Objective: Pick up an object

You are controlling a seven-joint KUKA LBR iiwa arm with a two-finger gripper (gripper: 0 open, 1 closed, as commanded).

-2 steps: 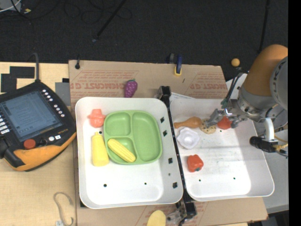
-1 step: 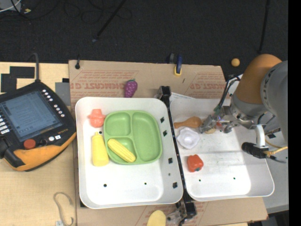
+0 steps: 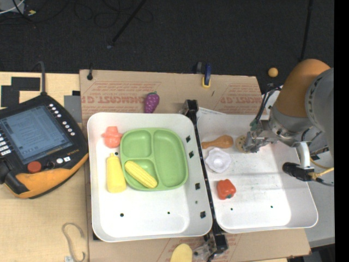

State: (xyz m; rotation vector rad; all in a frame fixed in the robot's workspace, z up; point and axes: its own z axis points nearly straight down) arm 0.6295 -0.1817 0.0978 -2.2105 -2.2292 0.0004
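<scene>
The gripper (image 3: 250,144) hangs low over the back of the right bin (image 3: 272,212), reaching in from the right. Just to its left lies a tan drumstick-shaped toy (image 3: 217,142), close to the gripper. In front of that sits a small white cup-like piece (image 3: 218,160), and nearer the front a red pepper toy (image 3: 226,189). The left bin (image 3: 147,217) holds a green divided plate (image 3: 163,154) with a corn cob (image 3: 140,174) on it, a yellow bottle (image 3: 114,172) and a pink toy (image 3: 111,137).
A purple grape toy (image 3: 151,101) lies on the cardboard behind the left bin. A teach pendant (image 3: 38,141) rests at the far left. A yellow object (image 3: 181,252) sits at the front edge. Black clips line the divider between the bins.
</scene>
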